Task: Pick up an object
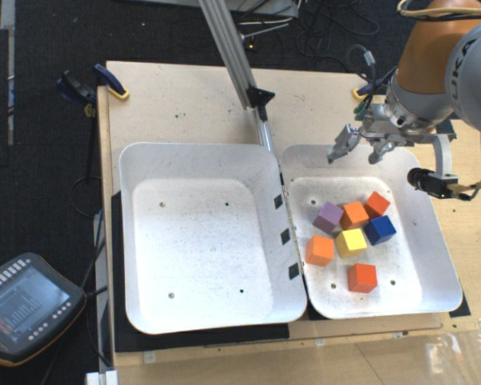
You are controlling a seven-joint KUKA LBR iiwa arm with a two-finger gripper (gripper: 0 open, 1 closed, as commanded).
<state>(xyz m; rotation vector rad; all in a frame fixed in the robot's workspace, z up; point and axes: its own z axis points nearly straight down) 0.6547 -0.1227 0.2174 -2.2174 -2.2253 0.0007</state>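
Seven small blocks sit bunched in the right bin (433, 291), and that cluster is what our next move depends on. We count a purple block (329, 216), an orange block (355, 213), a reddish-orange block (377, 204) at the far corner of the group, a blue block (380, 229), a yellow block (352, 241), another orange block (320, 250) nearest the divide between bins, and a red block (362, 277) sitting a little apart toward the near rim. The left bin (136, 215) lies beside it on the desk (184, 103).

Our arm (441, 54) reaches in from the right, and the jaws (361, 147) hang above the far rim of the right bin, spread apart with nothing between them, as far as we can judge from this slant. The blocks lie toward the near side of the bin from the jaws, with the purple, orange and reddish-orange ones closest. The blocks are roughly cubic, so no long axis matters; the crowding does. We judge the red block the cleanest target, since its neighbours stand clear of it.
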